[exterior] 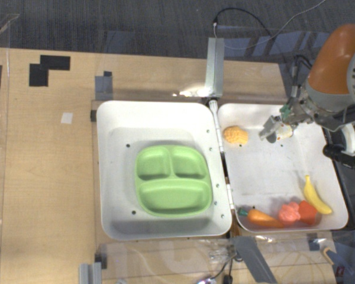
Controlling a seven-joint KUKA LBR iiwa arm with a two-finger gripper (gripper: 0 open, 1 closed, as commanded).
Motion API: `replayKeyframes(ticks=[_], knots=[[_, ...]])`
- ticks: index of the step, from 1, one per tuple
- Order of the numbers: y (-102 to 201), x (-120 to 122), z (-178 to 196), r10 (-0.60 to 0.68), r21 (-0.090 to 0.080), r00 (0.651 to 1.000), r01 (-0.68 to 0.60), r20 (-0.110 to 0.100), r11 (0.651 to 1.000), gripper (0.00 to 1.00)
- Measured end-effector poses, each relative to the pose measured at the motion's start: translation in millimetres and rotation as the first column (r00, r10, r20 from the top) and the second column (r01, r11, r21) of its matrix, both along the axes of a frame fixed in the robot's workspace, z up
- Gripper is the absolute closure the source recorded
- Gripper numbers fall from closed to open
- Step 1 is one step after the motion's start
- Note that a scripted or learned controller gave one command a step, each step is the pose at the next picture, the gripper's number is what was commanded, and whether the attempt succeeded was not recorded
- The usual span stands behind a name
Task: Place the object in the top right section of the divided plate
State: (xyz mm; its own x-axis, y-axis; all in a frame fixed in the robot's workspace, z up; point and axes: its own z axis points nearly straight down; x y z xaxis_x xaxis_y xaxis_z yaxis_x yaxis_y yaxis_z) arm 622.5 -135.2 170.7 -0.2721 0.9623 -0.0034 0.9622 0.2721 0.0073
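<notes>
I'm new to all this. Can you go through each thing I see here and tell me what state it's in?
Green plate: flat in left bin, sections bare.
Bread roll: loose in right bin.
Banana: lying by the right wall.
Carrot: lying along the front wall.
Red fruits: bunched together.
Gripper: over right bin, holding nothing.

I see even, bright overhead light; glare whitens both bins [160,114], soft shadows sit under the green plate [174,180], and detail is slightly soft throughout.
</notes>
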Motion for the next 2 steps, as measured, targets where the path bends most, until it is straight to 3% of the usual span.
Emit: replayKeyframes(ticks=[1,2], knots=[[35.8,-51.1,-62.7,0.135,0.001,0.991,-0.135,-0.003,0.991,1.00],[36.3,-48.9,-50.8,0.135,0.000,0.991,-0.135,0.004,0.991,1.00]])
